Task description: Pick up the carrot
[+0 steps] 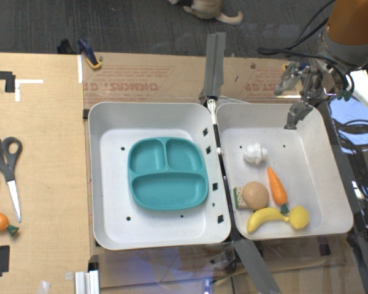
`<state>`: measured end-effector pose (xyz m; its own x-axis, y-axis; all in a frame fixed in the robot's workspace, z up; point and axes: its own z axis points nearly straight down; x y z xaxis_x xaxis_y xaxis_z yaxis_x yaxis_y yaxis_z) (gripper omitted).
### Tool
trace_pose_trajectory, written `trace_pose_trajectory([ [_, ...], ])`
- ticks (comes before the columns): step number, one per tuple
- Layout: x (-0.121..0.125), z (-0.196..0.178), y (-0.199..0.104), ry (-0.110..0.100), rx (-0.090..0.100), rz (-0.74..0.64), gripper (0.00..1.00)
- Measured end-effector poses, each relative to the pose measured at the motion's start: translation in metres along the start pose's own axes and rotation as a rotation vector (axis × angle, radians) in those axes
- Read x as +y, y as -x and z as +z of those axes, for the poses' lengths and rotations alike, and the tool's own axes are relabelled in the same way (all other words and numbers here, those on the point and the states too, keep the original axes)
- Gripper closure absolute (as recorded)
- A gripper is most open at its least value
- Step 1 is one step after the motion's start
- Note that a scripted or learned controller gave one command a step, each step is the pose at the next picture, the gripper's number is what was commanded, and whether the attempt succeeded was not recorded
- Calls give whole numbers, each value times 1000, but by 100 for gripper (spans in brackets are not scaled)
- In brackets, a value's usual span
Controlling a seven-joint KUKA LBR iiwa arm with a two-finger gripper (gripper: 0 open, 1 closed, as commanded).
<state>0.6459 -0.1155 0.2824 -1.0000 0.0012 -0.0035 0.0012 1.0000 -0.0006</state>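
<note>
Overhead, arm at far right corner, hand (pixel 292 119) grip unclear, well apart from carrot (pixel 277 186).

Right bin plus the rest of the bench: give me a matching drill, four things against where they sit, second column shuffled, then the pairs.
Things:
1. carrot
2. banana
3. teal plate
4. scissors

Places:
A. on the wooden bench, left of both bins
B. in the left bin
C. right bin, near its front wall
D. right bin, just right of the tan ball

Pairs: 1-D, 2-C, 3-B, 4-A
</note>
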Motion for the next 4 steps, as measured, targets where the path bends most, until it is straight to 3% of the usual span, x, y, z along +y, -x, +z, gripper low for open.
trace_pose_trajectory([
  [1,8,179,-33,1,1,107,0],
  [2,-15,189,-82,0,1,-33,0],
  [3,-15,179,-80,-1,-4,-36,100],
  [4,43,89,-107,1,-2,25,100],
])
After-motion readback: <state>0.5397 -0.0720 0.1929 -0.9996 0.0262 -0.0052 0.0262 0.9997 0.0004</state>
